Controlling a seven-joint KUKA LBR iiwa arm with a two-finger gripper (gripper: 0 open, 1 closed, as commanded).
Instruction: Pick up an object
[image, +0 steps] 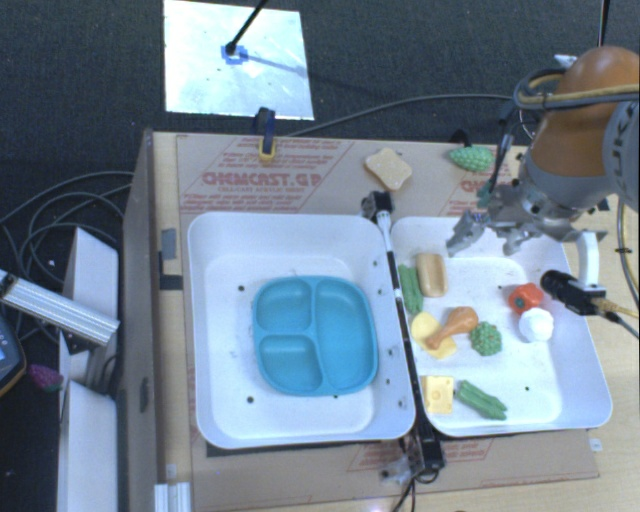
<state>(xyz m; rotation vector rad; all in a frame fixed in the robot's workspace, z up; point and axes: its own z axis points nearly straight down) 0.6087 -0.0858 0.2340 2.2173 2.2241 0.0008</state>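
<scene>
The right bin (575, 395) holds several toy foods: a green pickle (410, 288), a tan bread roll (430, 273), a yellow piece (424, 327), a drumstick (456, 324), broccoli (486, 338), a tomato (524, 297), a white egg (536, 325), a cheese wedge (438, 392) and a green pea pod (482, 400). My gripper (490, 238) hangs over the bin's far edge, above and right of the bread roll. It is open, with nothing between its fingers.
The left bin (225, 300) holds a blue divided plate (315, 335). A bread slice (388, 168) and a green toy (472, 157) lie on the cardboard behind the bins. A black fitting (568, 290) on the arm juts over the right bin beside the tomato.
</scene>
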